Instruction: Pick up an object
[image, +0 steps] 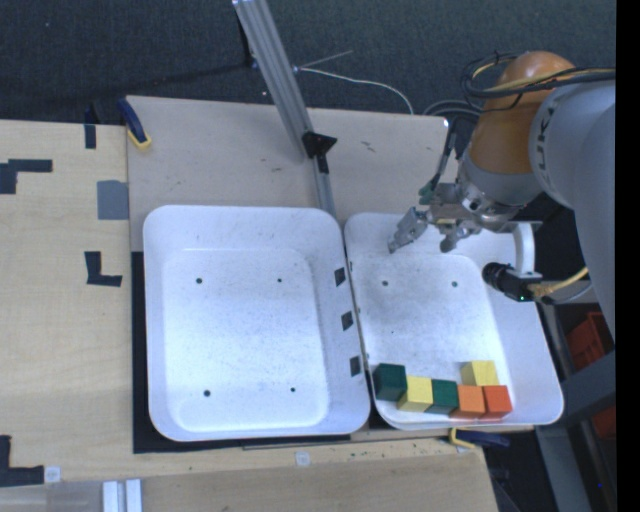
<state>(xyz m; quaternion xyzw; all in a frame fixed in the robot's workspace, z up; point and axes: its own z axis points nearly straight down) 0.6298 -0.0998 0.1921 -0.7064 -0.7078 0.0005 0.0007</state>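
Several small blocks lie in a row along the near edge of the right bin (520, 340): a dark green block (389, 380), a yellow block (418, 392), a green block (444, 395), an orange block (470, 400), a yellow block (481, 373) and an orange-red block (497, 399). My gripper (430, 233) hangs over the far end of the right bin, well away from the blocks. Its two fingers stand apart with nothing between them.
The left bin (245, 315) sits beside the right one, their rims touching. A slanted metal post (290, 95) rises behind the bins. Cables loop over the arm's orange band (520, 110) at the upper right.
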